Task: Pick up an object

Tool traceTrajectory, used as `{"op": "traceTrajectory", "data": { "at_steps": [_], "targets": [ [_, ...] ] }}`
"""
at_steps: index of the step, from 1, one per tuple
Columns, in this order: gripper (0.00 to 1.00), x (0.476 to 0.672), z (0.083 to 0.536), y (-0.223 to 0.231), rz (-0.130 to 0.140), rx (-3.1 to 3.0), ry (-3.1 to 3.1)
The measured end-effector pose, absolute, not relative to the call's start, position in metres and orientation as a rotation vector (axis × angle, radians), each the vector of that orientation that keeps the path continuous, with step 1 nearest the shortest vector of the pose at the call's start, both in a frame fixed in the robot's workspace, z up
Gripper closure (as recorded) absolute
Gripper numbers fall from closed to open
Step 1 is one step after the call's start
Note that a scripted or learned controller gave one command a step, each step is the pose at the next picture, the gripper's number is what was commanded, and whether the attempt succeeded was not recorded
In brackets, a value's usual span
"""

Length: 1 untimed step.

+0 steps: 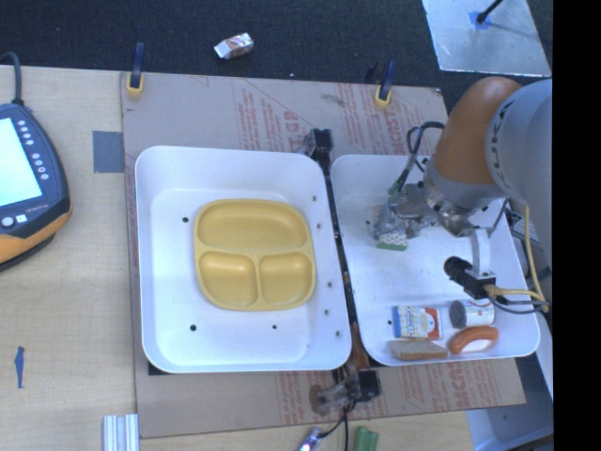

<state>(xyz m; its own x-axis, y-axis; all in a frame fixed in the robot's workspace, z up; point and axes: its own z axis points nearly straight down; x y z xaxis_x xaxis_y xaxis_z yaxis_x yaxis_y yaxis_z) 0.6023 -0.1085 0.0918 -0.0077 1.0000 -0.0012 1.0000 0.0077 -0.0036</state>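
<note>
Arm low over the right bin, grasp unconfirmed

Nearest the camera, along the front wall of the right bin [526,346], lie a tan bread-like slab [418,349], an orange-and-white piece [474,339], a small carton [417,322] and a grey can [457,313]. Farther in, the gripper [394,222] sits on a small greenish object [392,241]; whether it is spread or pinching cannot be told. A shallow hold could slip on lifting. The left bin [150,252] holds a yellow 3-compartment tray [254,252].
</note>
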Motion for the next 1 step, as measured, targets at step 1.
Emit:
{"op": "traceTrajectory", "data": {
  "at_steps": [1],
  "targets": [
    [1.0, 0.6568, 0.1928, -0.0331, -0.001, -2.215, -2.225]
  ]
}}
